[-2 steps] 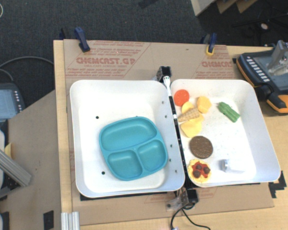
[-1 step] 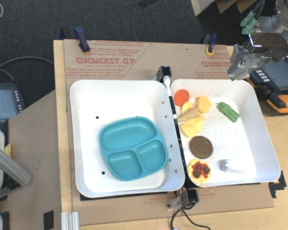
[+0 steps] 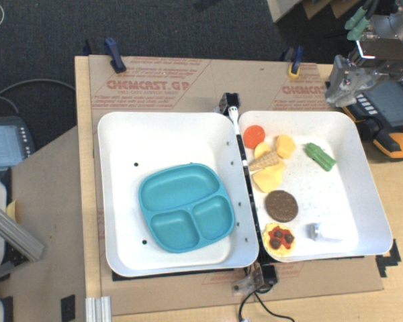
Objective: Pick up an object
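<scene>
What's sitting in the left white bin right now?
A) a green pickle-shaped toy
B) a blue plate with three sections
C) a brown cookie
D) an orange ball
B: the blue sectioned plate lies in the left bin, while the green piece, brown cookie and orange round piece all lie in the right bin.

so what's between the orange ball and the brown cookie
In the camera view, a waffle cone and a yellow piece lie between the orange ball and the brown cookie.
</scene>
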`<state>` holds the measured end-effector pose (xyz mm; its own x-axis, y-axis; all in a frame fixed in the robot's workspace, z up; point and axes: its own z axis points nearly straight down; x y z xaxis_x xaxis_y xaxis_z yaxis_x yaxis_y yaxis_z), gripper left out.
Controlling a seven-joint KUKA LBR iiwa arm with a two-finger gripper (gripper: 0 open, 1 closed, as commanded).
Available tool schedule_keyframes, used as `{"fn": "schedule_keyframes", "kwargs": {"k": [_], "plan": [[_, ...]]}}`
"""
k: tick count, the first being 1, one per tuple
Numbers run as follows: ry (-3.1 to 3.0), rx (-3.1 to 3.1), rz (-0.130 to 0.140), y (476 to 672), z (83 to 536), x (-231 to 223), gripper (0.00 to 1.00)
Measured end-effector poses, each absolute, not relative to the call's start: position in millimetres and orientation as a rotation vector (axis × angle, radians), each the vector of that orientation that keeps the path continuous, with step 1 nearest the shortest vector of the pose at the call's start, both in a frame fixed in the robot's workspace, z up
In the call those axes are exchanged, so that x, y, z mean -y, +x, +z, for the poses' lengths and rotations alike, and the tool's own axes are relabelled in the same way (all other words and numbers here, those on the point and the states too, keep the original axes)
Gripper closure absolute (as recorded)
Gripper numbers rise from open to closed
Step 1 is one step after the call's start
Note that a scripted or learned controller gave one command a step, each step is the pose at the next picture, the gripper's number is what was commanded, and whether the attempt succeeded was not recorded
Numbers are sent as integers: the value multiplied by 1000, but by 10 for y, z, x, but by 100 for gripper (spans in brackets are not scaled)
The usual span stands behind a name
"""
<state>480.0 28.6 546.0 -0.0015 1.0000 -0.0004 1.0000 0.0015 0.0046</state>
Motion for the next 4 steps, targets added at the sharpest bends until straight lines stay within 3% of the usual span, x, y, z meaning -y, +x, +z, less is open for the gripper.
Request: {"fn": "schedule_keyframes", "kwargs": {"k": [1,2,4], "plan": [[2215,-2219,9,4807,5565,-289,100],[2208,-2240,-2,4778,5340,-2024,100],[2217,-2224,8,4795,5563,-1958,100]]}}
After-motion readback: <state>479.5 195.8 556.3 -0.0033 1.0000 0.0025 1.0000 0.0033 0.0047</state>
